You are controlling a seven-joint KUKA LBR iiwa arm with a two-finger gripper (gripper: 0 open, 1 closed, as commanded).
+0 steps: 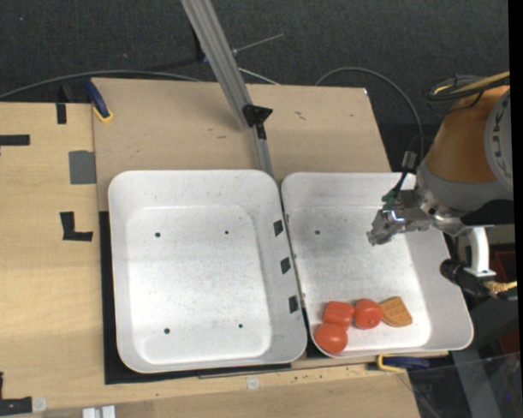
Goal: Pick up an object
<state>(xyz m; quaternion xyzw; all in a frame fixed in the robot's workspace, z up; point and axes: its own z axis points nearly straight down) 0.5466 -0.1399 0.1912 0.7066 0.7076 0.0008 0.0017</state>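
Hovering over the right bin, the gripper sat apart from three red pieces and a tan piece; I couldn't tell its state.

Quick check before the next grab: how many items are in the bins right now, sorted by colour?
Red items: 3, clustered at the near edge of the right bin
Orange-tan items: 1, just right of the red ones
Total: 4, all in the right bin.
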